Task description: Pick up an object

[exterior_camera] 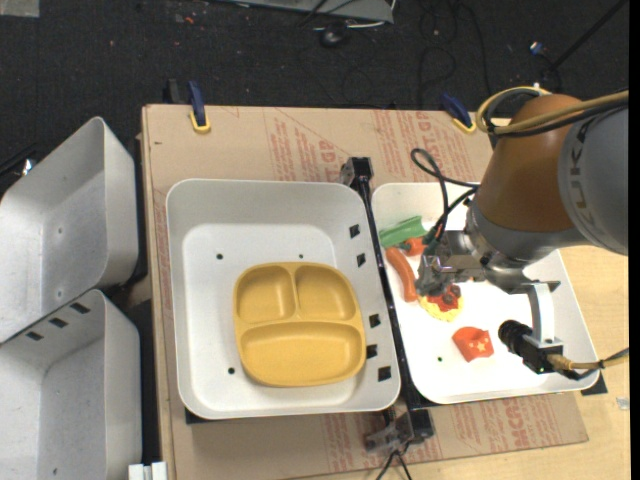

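My gripper (pixel 438 280) hangs low over the left half of the right bin (pixel 560 278), reaching in from the right. Directly beneath it lies a yellow piece (pixel 441 311) with a small dark red bit (pixel 449 294) on top, partly hidden by the gripper. Just left of the gripper lies an orange carrot-shaped piece (pixel 403 272). A green piece (pixel 401 232) rests above it near the bin's left wall. A red-orange block (pixel 473 343) sits below and right of the gripper, apart from it.
The left bin (pixel 200 228) holds a yellow divided plate (pixel 298 322). A black divider (pixel 378 268) runs between the two bins. Grey-white trays (pixel 60 228) stand off the bench at the far left.
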Motion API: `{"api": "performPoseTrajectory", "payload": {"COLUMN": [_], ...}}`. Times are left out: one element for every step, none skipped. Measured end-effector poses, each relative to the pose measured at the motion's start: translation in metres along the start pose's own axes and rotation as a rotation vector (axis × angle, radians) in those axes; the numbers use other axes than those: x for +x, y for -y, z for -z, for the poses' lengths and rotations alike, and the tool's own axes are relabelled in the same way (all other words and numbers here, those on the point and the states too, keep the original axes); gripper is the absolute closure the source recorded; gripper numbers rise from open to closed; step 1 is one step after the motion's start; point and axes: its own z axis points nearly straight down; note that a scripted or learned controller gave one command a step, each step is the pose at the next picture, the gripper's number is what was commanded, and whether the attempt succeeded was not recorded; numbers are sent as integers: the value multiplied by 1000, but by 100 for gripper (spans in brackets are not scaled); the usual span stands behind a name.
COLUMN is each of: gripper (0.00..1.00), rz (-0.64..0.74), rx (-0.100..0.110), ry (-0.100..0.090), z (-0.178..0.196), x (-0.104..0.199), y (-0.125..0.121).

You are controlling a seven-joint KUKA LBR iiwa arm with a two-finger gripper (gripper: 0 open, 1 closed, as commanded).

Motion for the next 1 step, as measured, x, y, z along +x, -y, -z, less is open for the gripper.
{"api": "performPoseTrajectory", "payload": {"gripper": [100], "rz": [0], "rx": [0], "ry": [0], "z": [-6], "x": [57], "y": [2]}}
